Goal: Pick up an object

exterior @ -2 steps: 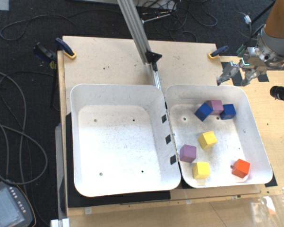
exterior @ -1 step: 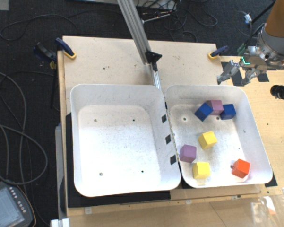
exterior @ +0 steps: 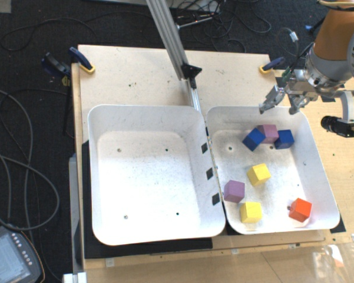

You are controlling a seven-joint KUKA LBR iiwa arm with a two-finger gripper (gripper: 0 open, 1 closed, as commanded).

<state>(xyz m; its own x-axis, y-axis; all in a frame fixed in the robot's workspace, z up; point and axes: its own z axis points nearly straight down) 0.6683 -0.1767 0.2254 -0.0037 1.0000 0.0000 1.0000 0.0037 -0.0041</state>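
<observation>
The arm hangs over the far rim of the right bin (exterior: 318, 158), its gripper (exterior: 284, 102) with fingers spread apart and nothing between them, so no pick has been made yet. All the candidates sit in that right bin, which explains why the arm is parked on this side. Nearest the gripper, toward the bin's far edge, there's a tight cluster: a blue block (exterior: 253, 138), a pink block (exterior: 269, 132) and a second blue block (exterior: 284, 138), the three touching or very nearly so (crowded, which I'd judge makes a clean two-finger grab awkward). Toward the middle sits a yellow block (exterior: 260, 173) on its own, with a purple block (exterior: 234, 190) close to the bin's left wall. At the near edge rest another yellow block (exterior: 251, 211) and, in the near right corner, an orange block (exterior: 300, 209) pressed close to the rim. The left bin (exterior: 100, 175) holds no blocks. My read: the loners are the easier targets, though the gripper is poised closest to the cluster.
</observation>
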